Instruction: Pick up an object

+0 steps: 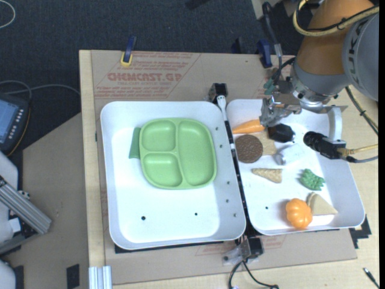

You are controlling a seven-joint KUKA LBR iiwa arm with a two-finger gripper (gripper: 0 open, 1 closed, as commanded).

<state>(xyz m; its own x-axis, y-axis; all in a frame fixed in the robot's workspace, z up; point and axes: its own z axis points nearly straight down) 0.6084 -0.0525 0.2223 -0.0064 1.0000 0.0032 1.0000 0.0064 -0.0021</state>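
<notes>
My gripper hangs low over the back left corner of the right bin. It is just above the right end of an orange carrot that lies against the bin's left wall. A small black object lies just right of the carrot, below the gripper. A round brown cookie sits in front of the carrot. The view shows nothing held in the gripper.
Further forward in the right bin lie a tan triangular chip, a green leafy piece, an orange pumpkin-like toy and a pale wedge. The left bin holds a green divided plate.
</notes>
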